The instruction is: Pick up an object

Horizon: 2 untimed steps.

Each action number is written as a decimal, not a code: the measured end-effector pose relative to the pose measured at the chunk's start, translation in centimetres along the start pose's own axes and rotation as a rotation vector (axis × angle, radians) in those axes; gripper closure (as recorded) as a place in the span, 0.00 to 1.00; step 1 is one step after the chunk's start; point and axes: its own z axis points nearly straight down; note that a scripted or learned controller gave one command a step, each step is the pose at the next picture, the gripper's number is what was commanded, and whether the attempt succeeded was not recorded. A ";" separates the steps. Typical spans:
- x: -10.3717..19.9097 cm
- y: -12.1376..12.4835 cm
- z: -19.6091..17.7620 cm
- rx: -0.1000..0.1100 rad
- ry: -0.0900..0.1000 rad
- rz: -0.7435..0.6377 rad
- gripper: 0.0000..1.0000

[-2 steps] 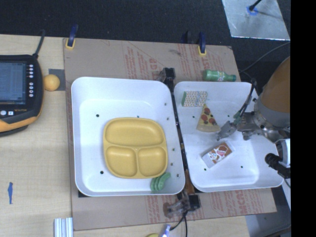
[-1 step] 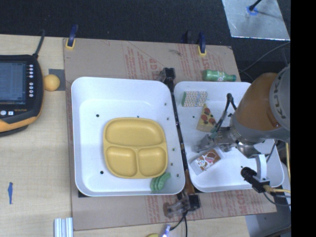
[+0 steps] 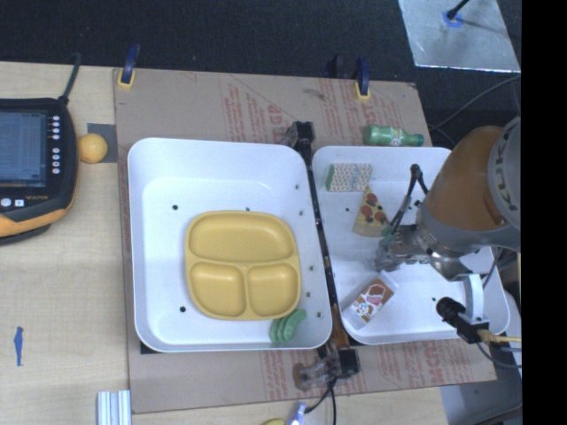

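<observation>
Hand [image 3: 388,257] is hanging low in the right bin [image 3: 416,326], between the pizza-slice toy [image 3: 369,212] on its far side and the small printed packet [image 3: 371,300] on its near side; can't tell its state. Patterned card [image 3: 349,177] is lying at the bin's far-left corner. Print on packet and card is too small to read. Left bin [image 3: 151,237] is carrying a yellow divided tray [image 3: 242,263] and a green toy [image 3: 287,327].

Arm [image 3: 474,193] cut off at right edge; fingers [image 3: 387,257] too blurred to read.
</observation>
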 end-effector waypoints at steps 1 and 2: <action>3.9 -0.3 -9.1 -0.004 0.002 0.006 1.00; 3.9 -0.3 -9.0 -0.003 0.002 0.006 0.00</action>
